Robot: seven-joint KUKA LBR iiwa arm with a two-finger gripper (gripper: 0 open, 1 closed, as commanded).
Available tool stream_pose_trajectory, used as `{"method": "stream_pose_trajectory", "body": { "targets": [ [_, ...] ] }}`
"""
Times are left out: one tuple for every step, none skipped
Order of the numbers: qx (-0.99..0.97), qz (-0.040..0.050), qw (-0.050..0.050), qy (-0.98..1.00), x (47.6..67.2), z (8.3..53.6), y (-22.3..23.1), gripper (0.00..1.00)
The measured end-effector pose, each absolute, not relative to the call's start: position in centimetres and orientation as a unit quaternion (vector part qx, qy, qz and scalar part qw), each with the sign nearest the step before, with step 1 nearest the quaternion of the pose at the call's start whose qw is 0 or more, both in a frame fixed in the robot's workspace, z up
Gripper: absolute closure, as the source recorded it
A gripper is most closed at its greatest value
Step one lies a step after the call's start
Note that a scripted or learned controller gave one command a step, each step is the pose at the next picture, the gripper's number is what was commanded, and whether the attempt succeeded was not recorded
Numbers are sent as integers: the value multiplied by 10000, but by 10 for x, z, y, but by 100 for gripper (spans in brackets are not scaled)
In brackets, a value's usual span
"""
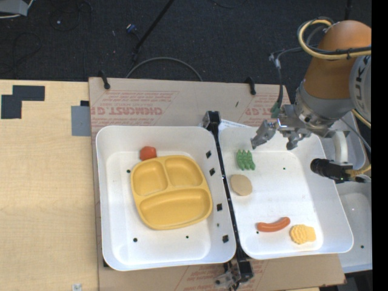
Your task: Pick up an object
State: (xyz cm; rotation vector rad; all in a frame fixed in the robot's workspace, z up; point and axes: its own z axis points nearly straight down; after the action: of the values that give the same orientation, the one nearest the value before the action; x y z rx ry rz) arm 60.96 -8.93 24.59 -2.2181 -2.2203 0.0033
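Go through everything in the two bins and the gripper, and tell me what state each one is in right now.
gripper: open, holding nothing, above the right bin's far edge
yellow divided plate: flat in the left bin, compartments bare
red piece: loose beside the plate
green piece: loose, right bin
tan piece: loose
sausage: lying flat
yellow piece: loose

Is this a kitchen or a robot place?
Probably a robot lab, not a kitchen. A robot arm reaches over two white bins holding toy food, like a sausage, and cables trail behind the bench.
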Motion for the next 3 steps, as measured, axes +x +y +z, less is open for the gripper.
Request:
{"method": "stream_pose_trajectory", "body": {
  "targets": [
    [-7069, 31, 40, -7073, 609, 181, -87, 0],
    [-7071, 28, 37, -7071, 599, 133, -84, 0],
    [-7075, 10, 16, -7067, 599, 86, -83, 0]
  ]
}}
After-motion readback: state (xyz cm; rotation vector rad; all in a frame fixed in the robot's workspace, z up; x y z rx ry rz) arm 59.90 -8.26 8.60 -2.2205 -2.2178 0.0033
